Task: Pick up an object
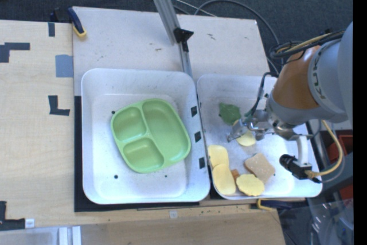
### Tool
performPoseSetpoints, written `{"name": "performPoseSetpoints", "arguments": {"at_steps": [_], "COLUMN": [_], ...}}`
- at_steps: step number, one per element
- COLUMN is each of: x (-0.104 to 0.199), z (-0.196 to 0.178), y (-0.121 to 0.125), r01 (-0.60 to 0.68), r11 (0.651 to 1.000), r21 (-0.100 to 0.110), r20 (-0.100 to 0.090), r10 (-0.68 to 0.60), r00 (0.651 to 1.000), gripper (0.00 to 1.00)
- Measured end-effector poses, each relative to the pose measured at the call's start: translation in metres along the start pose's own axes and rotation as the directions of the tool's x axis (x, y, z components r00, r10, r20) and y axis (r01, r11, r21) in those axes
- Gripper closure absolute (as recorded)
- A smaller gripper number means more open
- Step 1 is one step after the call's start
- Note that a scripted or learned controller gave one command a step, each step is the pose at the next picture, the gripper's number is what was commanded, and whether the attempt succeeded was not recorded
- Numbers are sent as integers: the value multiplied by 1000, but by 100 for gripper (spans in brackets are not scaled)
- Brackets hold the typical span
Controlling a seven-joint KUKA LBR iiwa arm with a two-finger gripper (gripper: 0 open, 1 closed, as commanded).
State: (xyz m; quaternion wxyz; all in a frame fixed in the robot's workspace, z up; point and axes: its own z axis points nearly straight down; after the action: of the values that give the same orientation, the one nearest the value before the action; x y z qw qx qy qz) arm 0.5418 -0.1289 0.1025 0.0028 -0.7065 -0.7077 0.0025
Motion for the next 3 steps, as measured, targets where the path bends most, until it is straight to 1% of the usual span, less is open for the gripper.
{"name": "performPoseSetpoints", "arguments": {"at_steps": [1,2,3], "x": [1,7,7], "z": [-13,-73,-122], "y": [1,6,7], "r01": [1,1,0], "r11": [1000,1000,1000], "r21": [-3,-12,-12], "r20": [-1,1,2], "r10": [-1,-1,0], "r00": [1000,1000,1000], "gripper": [100,100,100]}}
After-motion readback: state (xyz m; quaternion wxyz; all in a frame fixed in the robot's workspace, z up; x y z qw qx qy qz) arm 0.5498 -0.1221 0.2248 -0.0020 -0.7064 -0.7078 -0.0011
